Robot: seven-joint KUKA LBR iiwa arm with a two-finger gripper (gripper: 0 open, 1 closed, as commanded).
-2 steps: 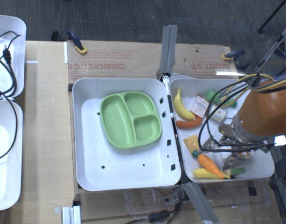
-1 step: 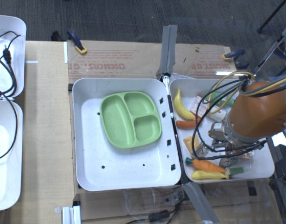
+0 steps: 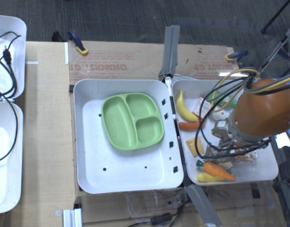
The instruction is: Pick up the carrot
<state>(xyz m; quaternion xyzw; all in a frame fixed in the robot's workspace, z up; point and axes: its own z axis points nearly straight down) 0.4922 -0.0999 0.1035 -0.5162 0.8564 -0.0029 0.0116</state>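
Observation:
The carrot (image 3: 219,170), orange with a small green top, lies near the front edge of the right bin (image 3: 272,171), pointing right. The arm's orange band and grey wrist hang over the middle of that bin. The gripper (image 3: 224,145) sits below the wrist, just above and behind the carrot, largely hidden by the arm and cables. No object is visibly in its grasp.
In the right bin a banana (image 3: 182,108) lies at the back left, an orange-red sausage-shaped piece (image 3: 188,126) beside it, an orange wedge (image 3: 194,147) below that, and a yellow piece (image 3: 208,178) touching the carrot's front. The left bin (image 3: 88,174) holds a green divided plate (image 3: 133,121).

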